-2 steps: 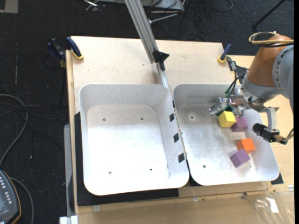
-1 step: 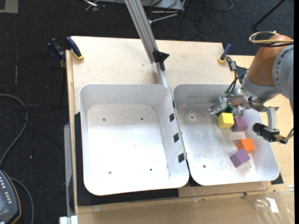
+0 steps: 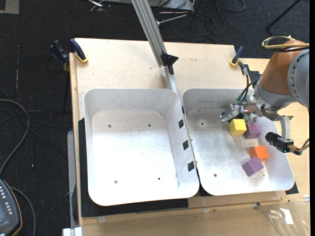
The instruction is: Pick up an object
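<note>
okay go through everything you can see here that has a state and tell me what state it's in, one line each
Gripper: low in the right bin, at the yellow block; grip unclear.
Yellow block: lying on the bin floor, against a purple block.
Purple block by the yellow one: lying flat.
Orange block: lying flat, close to the second purple block.
Second purple block: lying flat.
Right bin: holds four blocks.

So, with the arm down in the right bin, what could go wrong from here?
The yellow block touches a purple block, so the end effector above it may push both or grab two. The orange block and the other purple block lie near the right bin wall, so the arm could knock them.
</note>
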Controlling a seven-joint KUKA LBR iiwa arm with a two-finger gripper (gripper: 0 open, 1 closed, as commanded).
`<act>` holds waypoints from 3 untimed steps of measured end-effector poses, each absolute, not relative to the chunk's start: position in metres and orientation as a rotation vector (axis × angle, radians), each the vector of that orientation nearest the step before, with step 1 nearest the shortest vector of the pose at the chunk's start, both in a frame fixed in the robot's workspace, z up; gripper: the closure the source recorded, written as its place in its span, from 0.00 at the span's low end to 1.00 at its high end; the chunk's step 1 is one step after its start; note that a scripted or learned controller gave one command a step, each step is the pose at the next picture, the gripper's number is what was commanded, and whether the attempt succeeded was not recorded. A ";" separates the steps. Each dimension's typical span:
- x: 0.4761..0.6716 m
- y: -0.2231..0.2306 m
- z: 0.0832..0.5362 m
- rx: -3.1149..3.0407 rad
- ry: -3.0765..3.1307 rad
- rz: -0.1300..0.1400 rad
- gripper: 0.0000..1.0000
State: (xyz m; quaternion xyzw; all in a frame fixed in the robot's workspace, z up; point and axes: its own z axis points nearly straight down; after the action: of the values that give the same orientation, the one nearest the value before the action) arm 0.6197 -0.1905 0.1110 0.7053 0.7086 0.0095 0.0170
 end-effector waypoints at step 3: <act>0.637 -0.185 0.121 2.224 2.237 0.003 0.00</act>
State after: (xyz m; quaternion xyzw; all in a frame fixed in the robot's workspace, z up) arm 0.6366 -0.1853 0.1207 0.7050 0.7092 0.0010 -0.0065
